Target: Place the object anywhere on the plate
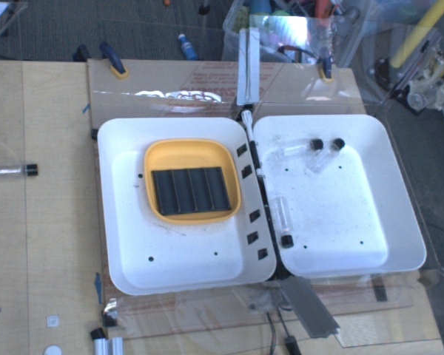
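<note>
A yellow square plate (157, 159) with rounded corners lies in the left white bin (126, 257), a little above the bin's middle. A dark grey ribbed rectangular block (191, 191) rests flat on the plate and covers most of its lower half, with its long side running left to right. The block sits inside the plate's rim.
The right white bin (370, 242) holds three clear tubes with black caps: two near its top (314, 154) (333, 148) and one by its left wall (280, 217). Black clips (253, 214) line the seam between the bins. Clutter and a plastic box stand behind the bench.
</note>
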`<state>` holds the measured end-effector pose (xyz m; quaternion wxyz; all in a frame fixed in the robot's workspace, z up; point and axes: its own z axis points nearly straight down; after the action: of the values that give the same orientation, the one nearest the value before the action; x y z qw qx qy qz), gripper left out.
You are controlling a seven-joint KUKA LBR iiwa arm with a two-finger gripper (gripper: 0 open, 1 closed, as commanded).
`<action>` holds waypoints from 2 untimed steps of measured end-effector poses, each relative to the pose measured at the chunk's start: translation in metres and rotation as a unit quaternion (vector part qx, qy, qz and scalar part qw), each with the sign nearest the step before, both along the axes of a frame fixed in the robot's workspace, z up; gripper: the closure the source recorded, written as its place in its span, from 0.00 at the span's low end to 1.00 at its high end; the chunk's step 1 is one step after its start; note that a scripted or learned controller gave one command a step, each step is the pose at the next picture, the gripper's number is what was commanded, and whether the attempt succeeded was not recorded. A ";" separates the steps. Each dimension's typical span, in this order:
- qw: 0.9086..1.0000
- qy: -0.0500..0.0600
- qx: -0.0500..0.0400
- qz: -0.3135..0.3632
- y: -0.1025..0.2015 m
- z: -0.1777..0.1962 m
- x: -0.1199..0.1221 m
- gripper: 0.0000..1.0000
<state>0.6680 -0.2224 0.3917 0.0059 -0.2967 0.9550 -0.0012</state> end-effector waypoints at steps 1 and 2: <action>0.991 0.000 -0.001 0.132 0.001 0.046 0.000 1.00; 0.950 0.000 -0.002 0.312 0.001 0.045 0.000 1.00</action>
<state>0.6680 -0.2213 0.4364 0.0050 -0.5799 0.8146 -0.0015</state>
